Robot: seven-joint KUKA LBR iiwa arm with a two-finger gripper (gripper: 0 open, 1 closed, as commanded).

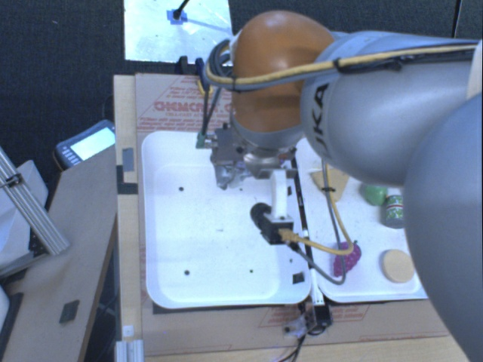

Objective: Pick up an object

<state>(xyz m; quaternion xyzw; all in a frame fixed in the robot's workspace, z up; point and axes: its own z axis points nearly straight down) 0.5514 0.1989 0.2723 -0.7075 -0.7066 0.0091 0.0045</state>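
1. I see the arm (377,89) coming in from the right and covering much of the right bin (370,281); its orange band (275,66) sits above the far edge of the left bin (204,232).
2. The end effector (230,173) hangs over the far part of the left bin, close to that bin's far rim. I cannot tell from here how its fingers are set, and I see nothing between them.
3. The things to pick all lie in the right bin, well apart from the end effector: a tan disc (398,265) near that bin's front, a purple piece (349,257) just beside the divide between the bins, and a green object (373,194) with a small can (392,210) touching or just beside it, further back.
4. A yellow cable (324,246) and a black fitting (266,221) trail from the wrist across the left bin's right side toward the purple piece.
5. The left bin's floor under the end effector shows only small dark marks.
6. Both bins rest on cardboard (170,104) on the worktop.
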